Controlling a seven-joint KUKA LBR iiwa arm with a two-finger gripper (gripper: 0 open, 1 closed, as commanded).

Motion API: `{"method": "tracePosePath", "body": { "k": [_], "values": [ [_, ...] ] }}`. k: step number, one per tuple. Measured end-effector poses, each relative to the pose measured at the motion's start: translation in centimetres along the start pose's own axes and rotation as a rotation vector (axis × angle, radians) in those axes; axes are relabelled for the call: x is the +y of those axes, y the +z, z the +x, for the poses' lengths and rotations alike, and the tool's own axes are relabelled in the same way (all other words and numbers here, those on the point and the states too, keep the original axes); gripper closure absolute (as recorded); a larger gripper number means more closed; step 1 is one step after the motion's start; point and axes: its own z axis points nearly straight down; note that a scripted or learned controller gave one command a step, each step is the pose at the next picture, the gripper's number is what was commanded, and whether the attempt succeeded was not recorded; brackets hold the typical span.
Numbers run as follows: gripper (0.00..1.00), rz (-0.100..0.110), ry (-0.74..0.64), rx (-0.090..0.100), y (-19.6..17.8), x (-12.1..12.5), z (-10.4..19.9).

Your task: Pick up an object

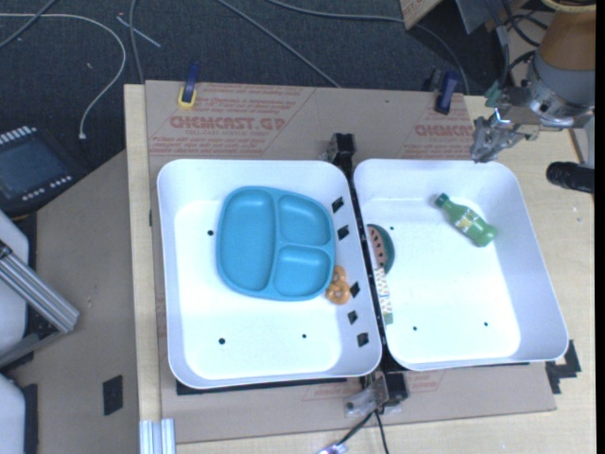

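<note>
A small green bottle (pixel 465 219) lies on its side in the right bin (pixel 473 329), near the bin's far side. A blue divided plate (pixel 275 243) rests in the left bin (pixel 255 343). A small orange-brown item (pixel 337 288) sits at the plate's right edge. A round striped piece (pixel 379 246) lies at the right bin's left wall, by the divider. My gripper (pixel 487 146) hangs above the far right corner of the right bin, up and to the right of the bottle, with nothing seen between its fingers.
The bins sit on a cardboard sheet (pixel 236 112) held by a blue clamp (pixel 190 85) and another (pixel 445 88) at the back. Cables cross the dark floor behind. A black clip strip (pixel 352 253) joins the bins.
</note>
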Motion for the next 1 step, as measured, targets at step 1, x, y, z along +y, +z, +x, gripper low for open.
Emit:
{"method": "tracePosePath", "body": {
  "k": [1],
  "values": [
    [1.0, 0.005, 0.0, 0.001, -1.84, 0.11, -0.01]
  ]
}}
